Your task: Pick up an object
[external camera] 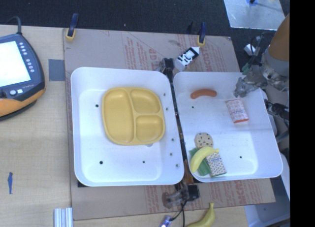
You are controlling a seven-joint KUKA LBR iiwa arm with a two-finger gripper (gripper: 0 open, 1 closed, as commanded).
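The right bin (256,147) holds a small sausage (203,93) near its back wall and a red-and-white packet (236,111) to the sausage's right. At the bin's front left lie a round cookie (203,139), a yellow banana (201,156) and a patterned packet (215,164), bunched together. My gripper (242,89) hovers over the bin's back right corner, just above and right of the red-and-white packet. Nothing shows between its fingers.
The left bin (88,167) carries a yellow divided plate (133,115). A teach pendant (17,73) lies on the bench at far left. A second banana (206,216) lies outside the bins at the front. Clamps hold the board at its back edge.
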